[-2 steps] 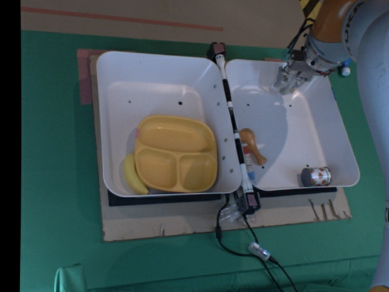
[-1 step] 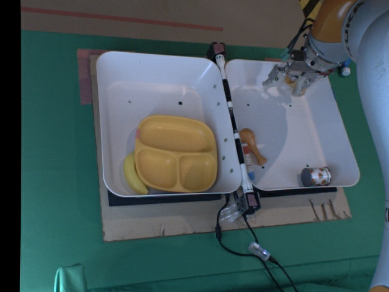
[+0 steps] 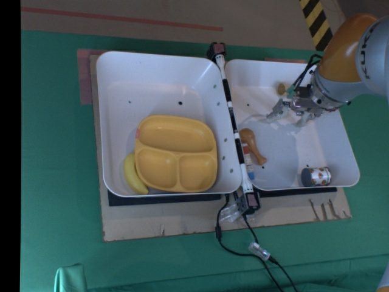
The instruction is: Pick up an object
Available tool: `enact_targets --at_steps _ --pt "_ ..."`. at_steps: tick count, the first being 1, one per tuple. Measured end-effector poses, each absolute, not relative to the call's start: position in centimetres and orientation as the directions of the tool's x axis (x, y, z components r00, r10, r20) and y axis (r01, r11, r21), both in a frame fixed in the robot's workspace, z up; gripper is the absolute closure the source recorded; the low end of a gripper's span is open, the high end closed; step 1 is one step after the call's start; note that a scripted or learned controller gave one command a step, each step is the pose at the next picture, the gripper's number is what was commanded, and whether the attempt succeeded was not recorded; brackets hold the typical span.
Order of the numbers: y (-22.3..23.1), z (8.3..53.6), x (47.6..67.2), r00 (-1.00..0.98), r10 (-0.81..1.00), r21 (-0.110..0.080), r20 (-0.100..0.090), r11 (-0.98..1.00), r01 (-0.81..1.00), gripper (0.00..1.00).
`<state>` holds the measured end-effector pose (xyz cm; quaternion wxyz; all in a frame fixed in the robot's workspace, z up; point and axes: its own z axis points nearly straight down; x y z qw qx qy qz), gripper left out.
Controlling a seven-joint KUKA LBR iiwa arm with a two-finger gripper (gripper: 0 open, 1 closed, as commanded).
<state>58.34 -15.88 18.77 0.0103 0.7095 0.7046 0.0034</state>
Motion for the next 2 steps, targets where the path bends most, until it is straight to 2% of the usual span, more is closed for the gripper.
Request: enact_targets --at_steps 1,2 --pt "-15.3 18.7 62.3 0.004 1.0 0.019 -0.008 -0.004 1.0 0.0" --pt "-14.3 18.8 57.6 0.007 1.0 0.02 -0.01 -0.007 1.0 0.0"
